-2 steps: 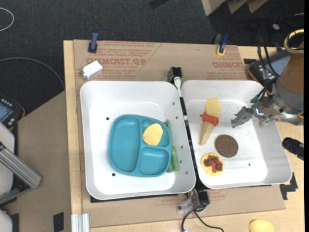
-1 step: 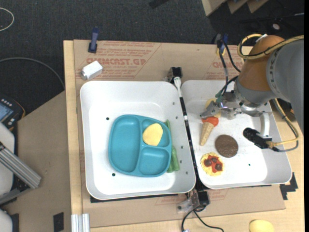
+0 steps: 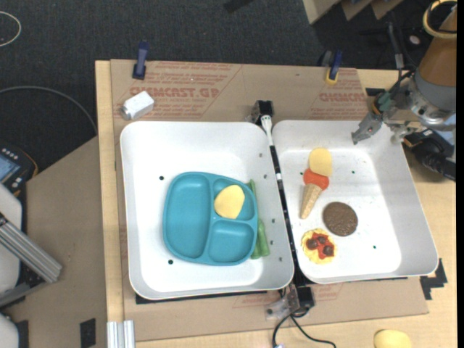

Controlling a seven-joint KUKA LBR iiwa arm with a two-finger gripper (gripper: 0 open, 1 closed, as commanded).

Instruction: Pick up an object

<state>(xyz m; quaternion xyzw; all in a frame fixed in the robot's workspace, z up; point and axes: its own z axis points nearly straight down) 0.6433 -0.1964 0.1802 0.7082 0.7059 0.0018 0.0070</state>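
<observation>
— Since the task names no single object, which things lie in reach, and where?

— Three lie in the right bin, all in its left half. The toy ice cream cone lies flat with its yellow scoop toward the far wall, an orange-red band below the scoop, and its beige tip pointing to the near side. Just beside the tip is a brown disc, round and flat, like a cookie. Near both, at the front, lies a small yellow round piece with red and dark spots on top.

— How much room is around them?

— The cone is near the left wall but not touching it. The disc and the spotted piece are close to each other; I cannot tell if they touch. The right half of this bin's floor is bare white.

— And the other bin?

— The left bin holds a teal divided plate. A yellow lump sits in its upper right compartment, and a green piece lies along the plate's right edge, close to the wall between the bins.

— Where is the gripper?

— The gripper is over the far right corner of the right bin, well apart from the three objects. It holds nothing that I can see. Whether it is open or closed, I cannot tell.
</observation>
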